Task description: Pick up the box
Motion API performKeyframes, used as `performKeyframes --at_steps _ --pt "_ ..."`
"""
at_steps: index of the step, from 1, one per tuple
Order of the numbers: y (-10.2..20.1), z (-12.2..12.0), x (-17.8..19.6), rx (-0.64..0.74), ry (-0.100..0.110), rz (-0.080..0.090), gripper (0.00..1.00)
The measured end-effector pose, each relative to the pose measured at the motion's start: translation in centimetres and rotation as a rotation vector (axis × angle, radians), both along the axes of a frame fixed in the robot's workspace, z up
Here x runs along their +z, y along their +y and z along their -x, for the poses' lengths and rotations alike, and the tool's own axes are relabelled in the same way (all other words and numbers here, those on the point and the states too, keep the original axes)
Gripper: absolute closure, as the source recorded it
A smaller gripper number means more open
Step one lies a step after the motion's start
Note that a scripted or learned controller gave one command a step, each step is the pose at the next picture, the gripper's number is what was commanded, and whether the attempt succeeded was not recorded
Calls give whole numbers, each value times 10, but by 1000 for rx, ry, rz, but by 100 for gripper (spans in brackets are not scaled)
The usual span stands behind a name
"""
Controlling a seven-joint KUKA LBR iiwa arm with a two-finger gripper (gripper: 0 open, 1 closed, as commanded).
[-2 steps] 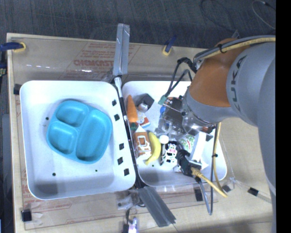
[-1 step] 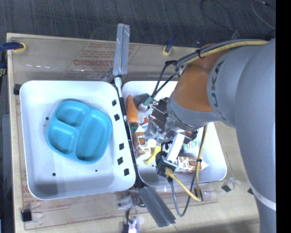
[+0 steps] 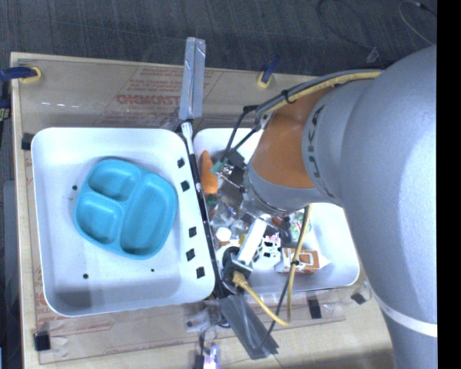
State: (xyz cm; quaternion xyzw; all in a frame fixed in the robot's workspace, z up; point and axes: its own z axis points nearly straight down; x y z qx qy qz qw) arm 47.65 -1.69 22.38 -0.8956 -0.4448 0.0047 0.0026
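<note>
Our gripper [image 3: 246,241] sits low in the right bin [image 3: 346,271]; grip state unclear, so we should centre on the box [image 3: 270,249]

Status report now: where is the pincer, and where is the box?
Pincer low in the right bin, amid clutter. Small box lies beside it, not seen between fingers. Arm covers much of that bin. Blue tray in left bin.
</note>
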Motion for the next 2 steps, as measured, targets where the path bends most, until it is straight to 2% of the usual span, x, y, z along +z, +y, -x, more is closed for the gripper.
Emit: performKeyframes --at_steps 1,2 --pt "0 0 7 7 9 -1 100" --pt "-76 0 10 -118 -3 1 100"
